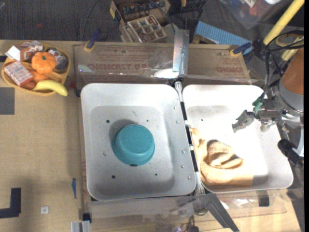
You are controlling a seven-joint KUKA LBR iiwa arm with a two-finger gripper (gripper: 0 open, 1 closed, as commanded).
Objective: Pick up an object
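Hovering over the right bin [275,175], gripper [244,121] apart from the tan cloth [223,164]; jaws' state impossible to tell. Probably soft, light, floppy — best pinched at a raised fold.

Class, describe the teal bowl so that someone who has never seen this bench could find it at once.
Start at the two white bins side by side and take the left bin. Near its middle sits the teal bowl, round and turned upside down. It is the lone item in that bin, and its solid teal colour sets it apart from the tan, crumpled cloth in the right bin.
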